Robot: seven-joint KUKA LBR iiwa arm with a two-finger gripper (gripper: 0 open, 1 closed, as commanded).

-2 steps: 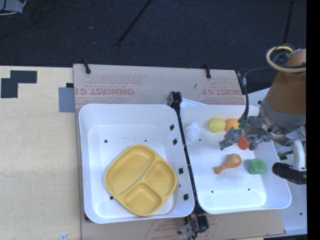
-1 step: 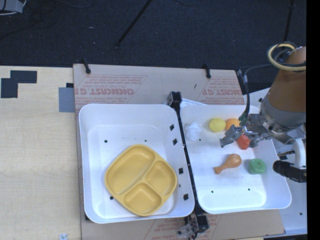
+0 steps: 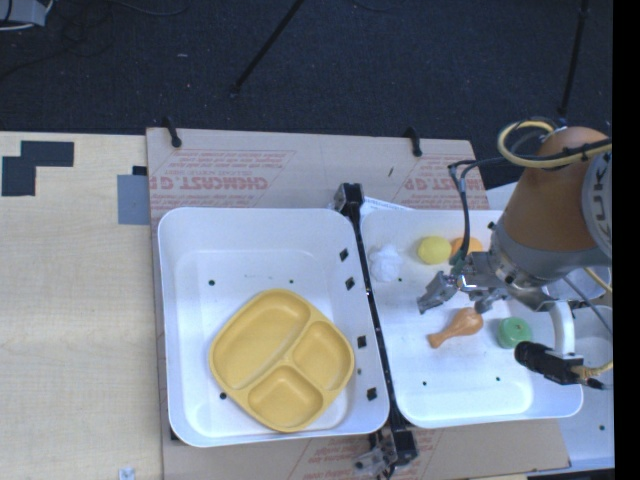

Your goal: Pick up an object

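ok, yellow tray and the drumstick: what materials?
Tray: looks like moulded plastic, matte yellow, smooth rounded compartment walls. Drumstick: likely a plastic or rubber toy, uniform orange-tan with a soft sheen; too small to tell which.

I'm looking down from above the bench at a slant, both bins in frame: left bin (image 3: 190, 268), right bin (image 3: 470, 403), the arm (image 3: 555, 203) reaching in from the right.

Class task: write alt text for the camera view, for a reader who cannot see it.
A grey and orange robot arm reaches in from the right, its gripper low over the right white bin beside an orange drumstick-shaped toy, a yellow ball and a green round piece. The left white bin holds a yellow divided plate.
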